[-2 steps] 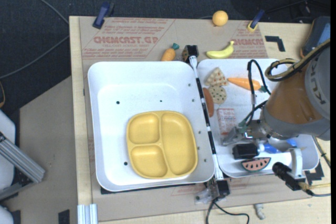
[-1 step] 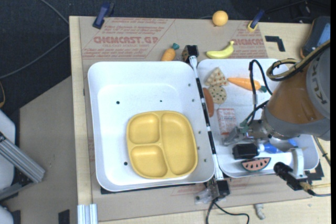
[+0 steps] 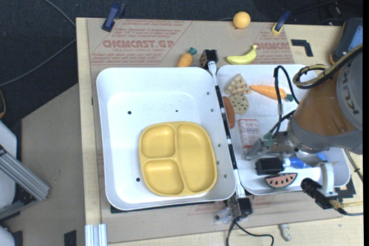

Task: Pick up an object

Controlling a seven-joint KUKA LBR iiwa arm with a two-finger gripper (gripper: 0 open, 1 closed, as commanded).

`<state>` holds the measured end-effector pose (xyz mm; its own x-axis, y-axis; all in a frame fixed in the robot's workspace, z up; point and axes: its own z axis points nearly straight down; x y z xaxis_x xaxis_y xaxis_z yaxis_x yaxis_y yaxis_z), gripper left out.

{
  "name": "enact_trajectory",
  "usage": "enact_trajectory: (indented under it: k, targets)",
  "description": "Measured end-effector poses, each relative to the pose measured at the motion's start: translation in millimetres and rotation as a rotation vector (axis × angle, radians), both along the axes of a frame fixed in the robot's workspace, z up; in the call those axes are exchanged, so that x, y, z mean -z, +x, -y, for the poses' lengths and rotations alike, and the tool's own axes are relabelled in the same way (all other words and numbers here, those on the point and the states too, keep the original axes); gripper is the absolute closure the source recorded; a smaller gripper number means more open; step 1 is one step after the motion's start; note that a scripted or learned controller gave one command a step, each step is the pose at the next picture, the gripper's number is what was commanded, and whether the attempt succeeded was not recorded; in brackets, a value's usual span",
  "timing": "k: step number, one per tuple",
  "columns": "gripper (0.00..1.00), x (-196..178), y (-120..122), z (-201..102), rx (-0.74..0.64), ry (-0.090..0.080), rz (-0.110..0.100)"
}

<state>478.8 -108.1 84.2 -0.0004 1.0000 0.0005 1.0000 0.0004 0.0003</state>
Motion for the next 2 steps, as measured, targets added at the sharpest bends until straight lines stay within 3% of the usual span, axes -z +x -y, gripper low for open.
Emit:
enact_trajectory:
  k: [2]
  targets:
    - [0.00, 0.0, 0.0, 2.2, 0.000, 0.000, 0.000]
